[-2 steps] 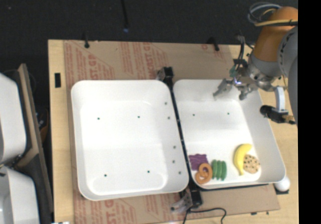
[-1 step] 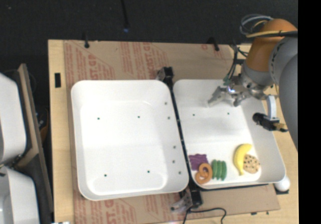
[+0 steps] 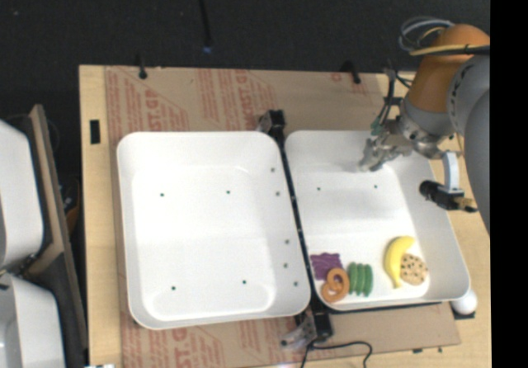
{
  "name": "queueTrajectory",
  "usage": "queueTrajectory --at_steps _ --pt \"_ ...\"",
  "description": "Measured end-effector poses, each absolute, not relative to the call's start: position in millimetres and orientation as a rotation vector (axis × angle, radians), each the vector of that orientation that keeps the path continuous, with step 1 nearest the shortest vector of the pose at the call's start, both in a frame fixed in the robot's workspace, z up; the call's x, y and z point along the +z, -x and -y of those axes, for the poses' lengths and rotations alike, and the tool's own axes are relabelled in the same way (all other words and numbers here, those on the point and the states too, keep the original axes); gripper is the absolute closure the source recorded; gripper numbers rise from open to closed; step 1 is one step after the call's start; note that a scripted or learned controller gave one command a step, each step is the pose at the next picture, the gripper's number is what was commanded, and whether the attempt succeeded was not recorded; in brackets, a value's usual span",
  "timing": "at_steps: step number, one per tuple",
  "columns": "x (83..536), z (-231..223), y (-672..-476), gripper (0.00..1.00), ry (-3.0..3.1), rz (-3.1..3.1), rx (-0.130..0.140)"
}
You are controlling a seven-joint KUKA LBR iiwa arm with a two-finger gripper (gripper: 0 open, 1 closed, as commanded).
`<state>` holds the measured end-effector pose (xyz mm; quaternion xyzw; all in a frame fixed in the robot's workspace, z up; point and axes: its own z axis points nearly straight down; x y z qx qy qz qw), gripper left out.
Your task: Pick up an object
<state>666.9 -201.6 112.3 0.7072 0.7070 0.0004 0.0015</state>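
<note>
Toward the upper right of the frame, the gripper (image 3: 373, 158) hangs over the far part of the right bin (image 3: 346, 218), near its upper edge, with nothing visible between its parts. Whether it is spread or pressed together I cannot tell; it is too small and blurred.

Along the lower edge of that same bin lies a row of small things, well apart from the gripper: a purple piece (image 3: 326, 262), an orange ring (image 3: 336, 285) just below it, a green piece (image 3: 360, 278) beside the ring, then a yellow banana (image 3: 397, 255) with a speckled cookie (image 3: 413, 270) touching it. The left bin (image 3: 198, 226) sits just beside the right one on the table (image 3: 190, 98).
</note>
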Motion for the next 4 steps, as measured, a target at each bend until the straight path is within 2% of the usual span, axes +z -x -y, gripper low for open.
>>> queueTrajectory --at_steps 2,4 --pt "211.3 209.1 -661.7 1.0 -2.219 -2.218 0.004" --pt "233.2 117.3 -642.2 1.0 -2.217 -2.224 0.003"
